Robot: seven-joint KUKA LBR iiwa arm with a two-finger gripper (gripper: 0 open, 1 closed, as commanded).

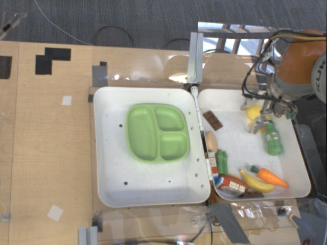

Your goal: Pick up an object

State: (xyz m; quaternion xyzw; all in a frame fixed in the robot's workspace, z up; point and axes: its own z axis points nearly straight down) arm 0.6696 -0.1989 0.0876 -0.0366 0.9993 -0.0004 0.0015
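Note:
My gripper (261,123) hangs low over the back of the right bin (232,137), under the orange-banded wrist (299,65). Its fingers look open with nothing between them. They sit just beside the cap end of a green bottle (274,141) lying along the bin's right side. A yellow lemon-like piece (253,112) lies right behind and to the left of the fingertips, partly hidden by the gripper. At the bin's front lie a carrot (272,177), a banana (255,182) and a red packet (232,182).
A brown chocolate bar (212,120), a tan piece (211,143) and a small green bottle (222,162) lie along the right bin's left wall. The left bin (110,188) holds a green divided plate (157,132). A metal post (195,55) stands behind the divider.

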